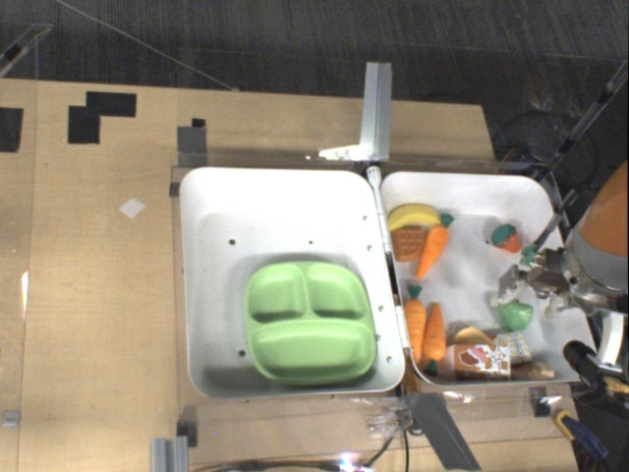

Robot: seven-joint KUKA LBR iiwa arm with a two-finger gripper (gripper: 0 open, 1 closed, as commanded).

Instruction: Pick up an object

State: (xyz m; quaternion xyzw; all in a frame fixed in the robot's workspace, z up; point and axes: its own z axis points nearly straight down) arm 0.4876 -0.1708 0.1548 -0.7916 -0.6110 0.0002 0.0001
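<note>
The right bin (462, 200) holds several toy foods. A yellow banana (413, 214) lies at its far left, with an orange carrot (430, 249) beside it. Two more carrots (425, 330) lie near the front left. A small red and green piece (505, 236) sits toward the back right. A brown bottle (486, 357) rests along the front wall. My gripper (536, 281) hangs low at the bin's right side, just above and behind a small green toy (514, 315). Nothing shows held in it.
A green divided plate (311, 323) lies in the left bin (226, 224), toward its front. The grey arm with its orange band (604, 229) comes in over the right bin's right wall. A metal post (376, 111) stands behind the divider between the bins.
</note>
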